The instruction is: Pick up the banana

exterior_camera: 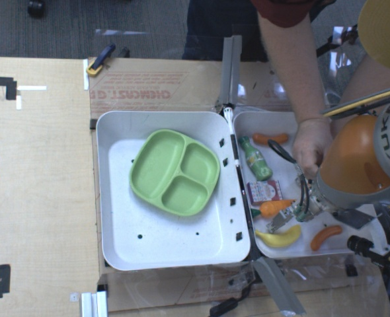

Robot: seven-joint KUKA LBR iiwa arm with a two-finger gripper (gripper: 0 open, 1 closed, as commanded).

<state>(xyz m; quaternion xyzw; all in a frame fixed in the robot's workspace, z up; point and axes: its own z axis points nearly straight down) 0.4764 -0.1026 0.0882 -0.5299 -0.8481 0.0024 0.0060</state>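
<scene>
In the right bin [274, 121], the hand [289, 218] hovers just above the banana [279, 238]; its spread cannot be told.

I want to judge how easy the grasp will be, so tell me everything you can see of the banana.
The banana is small, yellow and smooth, perhaps a plastic toy. It lies flat near the front edge of the right bin, its curve bowing toward that edge and its tips turned up toward the bin's middle. A darker object lies across its upper side, between it and an orange carrot. The gripper hangs just above and to its right; contact cannot be told.
</scene>
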